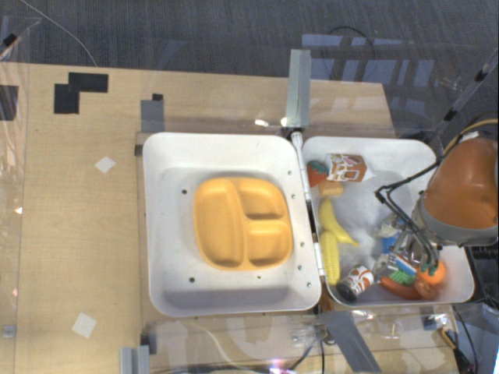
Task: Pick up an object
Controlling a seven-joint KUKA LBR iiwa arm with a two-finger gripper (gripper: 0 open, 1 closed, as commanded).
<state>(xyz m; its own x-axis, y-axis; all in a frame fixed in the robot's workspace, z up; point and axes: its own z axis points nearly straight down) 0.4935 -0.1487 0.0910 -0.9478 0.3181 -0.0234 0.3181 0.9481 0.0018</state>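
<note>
The end effector [409, 254] is seen low in the right bin [405, 148], w/ its state not discernible. A banana [334, 223] lies just left of it, corn [330, 257] beside that, a can [355, 281] below-left. An orange carrot-like item [409, 287] sits right under it. A yellow divided plate [242, 222] rests in the left bin [168, 209], well apart.

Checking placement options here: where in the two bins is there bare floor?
Left bin: bare white floor rings the yellow divided tray. Right bin: a bare patch beside the brown carton; crowded lower down around the banana, can and hand.
</note>
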